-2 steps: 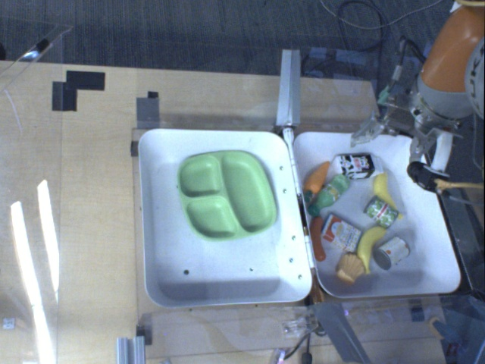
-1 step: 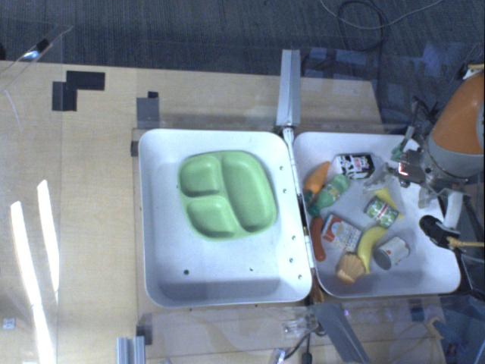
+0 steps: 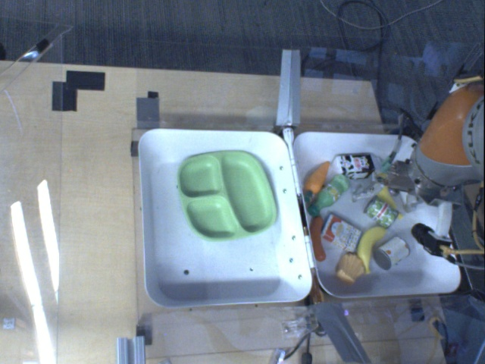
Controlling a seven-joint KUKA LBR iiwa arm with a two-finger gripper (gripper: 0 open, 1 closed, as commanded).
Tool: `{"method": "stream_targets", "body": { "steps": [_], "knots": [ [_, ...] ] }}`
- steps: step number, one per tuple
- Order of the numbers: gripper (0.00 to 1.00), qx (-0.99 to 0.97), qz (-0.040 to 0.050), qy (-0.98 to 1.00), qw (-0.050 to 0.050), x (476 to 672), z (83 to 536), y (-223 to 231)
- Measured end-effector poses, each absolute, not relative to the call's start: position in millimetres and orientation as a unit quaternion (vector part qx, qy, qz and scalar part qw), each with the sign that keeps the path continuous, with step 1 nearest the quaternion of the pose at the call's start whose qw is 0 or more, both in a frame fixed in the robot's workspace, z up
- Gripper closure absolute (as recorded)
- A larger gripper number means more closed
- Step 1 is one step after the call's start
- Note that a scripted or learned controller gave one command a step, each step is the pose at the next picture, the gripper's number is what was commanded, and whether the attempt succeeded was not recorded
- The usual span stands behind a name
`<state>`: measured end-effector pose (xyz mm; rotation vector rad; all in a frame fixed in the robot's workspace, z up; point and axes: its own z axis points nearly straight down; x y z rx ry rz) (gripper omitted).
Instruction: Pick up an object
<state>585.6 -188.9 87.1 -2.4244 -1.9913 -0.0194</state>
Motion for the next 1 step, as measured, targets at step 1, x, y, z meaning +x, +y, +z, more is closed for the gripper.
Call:
{"method": "stream_targets", "body": {
  "steps": [1],
  "knots": [
    [1.00,-0.773,-0.0071,-0.635,-0.003,587.7,100.4,-191.2]
  ]
}}
